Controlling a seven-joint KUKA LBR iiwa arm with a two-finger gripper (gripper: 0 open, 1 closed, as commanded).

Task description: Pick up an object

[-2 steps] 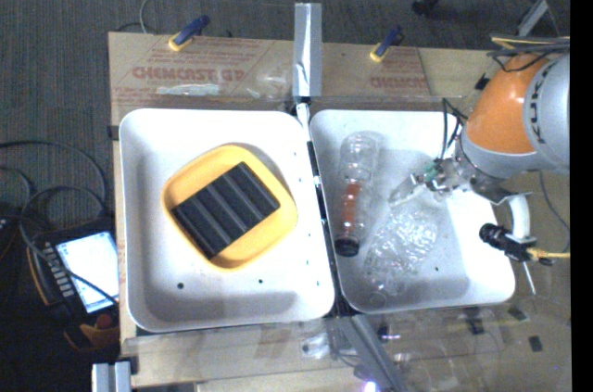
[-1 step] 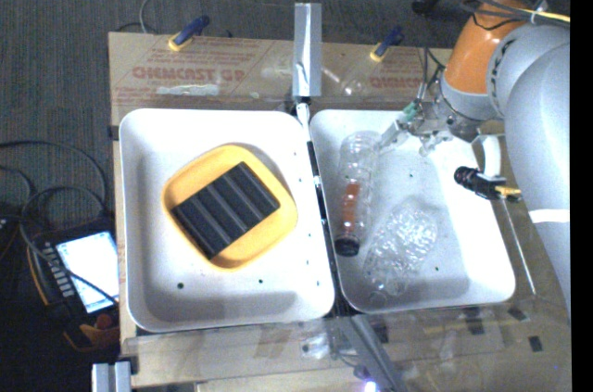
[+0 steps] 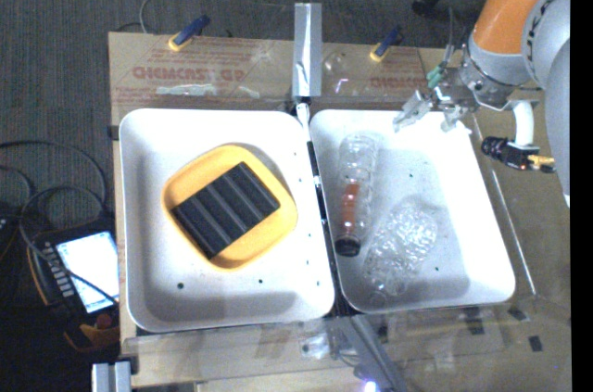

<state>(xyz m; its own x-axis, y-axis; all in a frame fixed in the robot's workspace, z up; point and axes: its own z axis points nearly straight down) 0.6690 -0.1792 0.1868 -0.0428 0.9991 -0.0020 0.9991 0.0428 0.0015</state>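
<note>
Bottles lie in the right bin (image 3: 482, 223): a clear plastic bottle with a dark cap (image 3: 352, 191) stretches from about 12 to 6 o'clock along the bin's left half, cap end toward 6, and a crumpled clear bottle (image 3: 400, 244) rests just beside it toward 4 o'clock, apparently touching or nearly so. In the left bin (image 3: 139, 196) sits a yellow tray with a ribbed black insert (image 3: 230, 207), tilted on the diagonal. The gripper (image 3: 434, 106) hovers over the right bin's far rim, at roughly 1 o'clock from the capped bottle and well apart from it; its fingers look spread, with nothing between them. Any of the three objects would serve the task, and the bottles are nearest, lying toward 7 o'clock from the gripper. The risk, as I judge it, lies in the material: thin transparent plastic is smooth and rounded, so a round bottle may roll or squirt out as the fingers close, and the crumpled one may collapse and slip. The two lying so close could also lead the fingers to nudge one while closing on the other.
</note>
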